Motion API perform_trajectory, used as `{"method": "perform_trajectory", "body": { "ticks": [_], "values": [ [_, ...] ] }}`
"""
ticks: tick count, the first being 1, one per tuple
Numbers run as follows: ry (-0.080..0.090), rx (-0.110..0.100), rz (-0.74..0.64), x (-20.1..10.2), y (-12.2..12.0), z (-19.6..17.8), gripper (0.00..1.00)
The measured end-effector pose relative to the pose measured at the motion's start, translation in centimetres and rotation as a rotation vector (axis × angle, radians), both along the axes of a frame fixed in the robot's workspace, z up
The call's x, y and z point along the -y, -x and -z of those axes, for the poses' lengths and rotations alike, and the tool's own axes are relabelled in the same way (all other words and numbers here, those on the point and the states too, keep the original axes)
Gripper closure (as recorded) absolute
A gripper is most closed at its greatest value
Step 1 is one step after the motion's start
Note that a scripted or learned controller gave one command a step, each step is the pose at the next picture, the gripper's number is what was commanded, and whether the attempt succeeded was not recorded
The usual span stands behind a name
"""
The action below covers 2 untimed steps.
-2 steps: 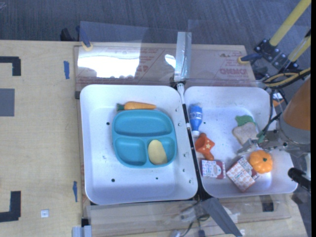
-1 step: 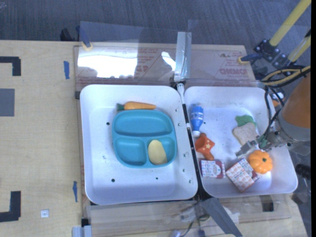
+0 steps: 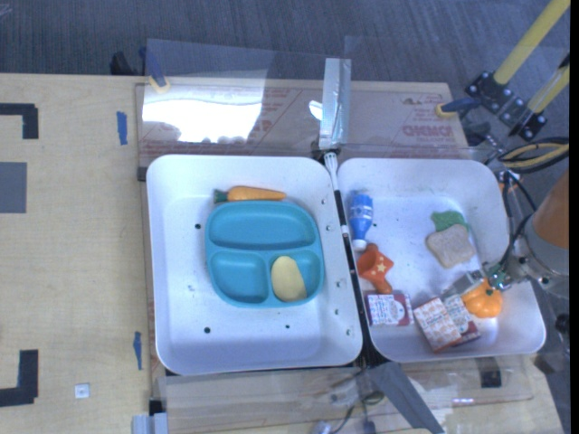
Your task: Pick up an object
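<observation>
Two white bins sit side by side on the bench. The left bin [image 3: 172, 269] holds a blue tray [image 3: 258, 242] with three compartments. A yellow potato-like piece [image 3: 288, 278] lies in the tray's lower right compartment. A carrot [image 3: 255, 193] lies on the bin floor, touching the tray's far rim.

The right bin [image 3: 407, 183] holds a blue bottle [image 3: 360, 215] near the divider. An orange-red packet [image 3: 375, 267] is just below it. A red-and-white carton [image 3: 389, 310] sits near the front wall, with a larger box [image 3: 443, 322] beside it. A bread slice [image 3: 450, 245] lies toward the right, a green piece [image 3: 447, 219] touching its far edge.

The gripper [image 3: 493, 278] is low over the right bin's right side, near an orange fruit [image 3: 483, 303] with a green top. Cannot tell its state; the view is too cluttered and blurred there.
</observation>
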State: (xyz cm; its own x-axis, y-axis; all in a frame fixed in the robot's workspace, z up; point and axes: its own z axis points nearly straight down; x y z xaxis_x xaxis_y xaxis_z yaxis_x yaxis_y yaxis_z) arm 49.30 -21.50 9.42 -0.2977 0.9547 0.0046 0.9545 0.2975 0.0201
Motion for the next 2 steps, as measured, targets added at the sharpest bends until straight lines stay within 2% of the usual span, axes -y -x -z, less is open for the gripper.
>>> {"method": "perform_trajectory", "body": {
  "ticks": [1, 2],
  "values": [
    [0.007, 0.007, 0.003, 0.2, -0.1, -1.0, 1.00],
    [0.010, -0.007, 0.120, -3.3, -9.6, 0.1, 1.00]
  ]
}}
